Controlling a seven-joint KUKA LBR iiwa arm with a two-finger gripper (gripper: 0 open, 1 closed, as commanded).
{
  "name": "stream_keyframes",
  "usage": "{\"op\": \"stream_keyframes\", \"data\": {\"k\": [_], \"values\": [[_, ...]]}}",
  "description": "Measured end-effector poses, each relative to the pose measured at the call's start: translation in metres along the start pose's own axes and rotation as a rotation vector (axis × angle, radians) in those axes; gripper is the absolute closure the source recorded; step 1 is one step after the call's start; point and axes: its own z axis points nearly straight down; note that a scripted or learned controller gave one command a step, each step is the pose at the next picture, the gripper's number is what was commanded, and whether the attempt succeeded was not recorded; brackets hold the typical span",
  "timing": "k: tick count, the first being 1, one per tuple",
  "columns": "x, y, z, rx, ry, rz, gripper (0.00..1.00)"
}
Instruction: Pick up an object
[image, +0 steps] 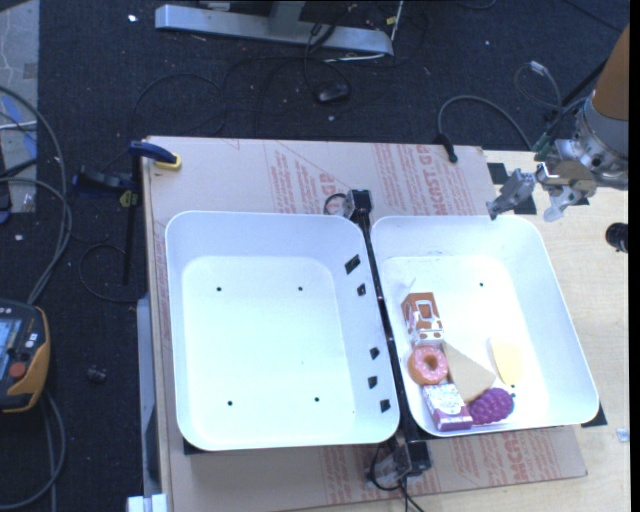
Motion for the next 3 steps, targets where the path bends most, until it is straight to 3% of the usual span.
{"op": "stream_keyframes", "data": {"k": [1,2,3], "values": [[0.014,-0.065,0.139,0.012,0.003,0.001,0.0],[0.017,-0.099,0.081,-0.004,-0.001,0.001,0.0],[0.026,-0.119,0.056,-0.002,0.0,0.0,0.0]]}}
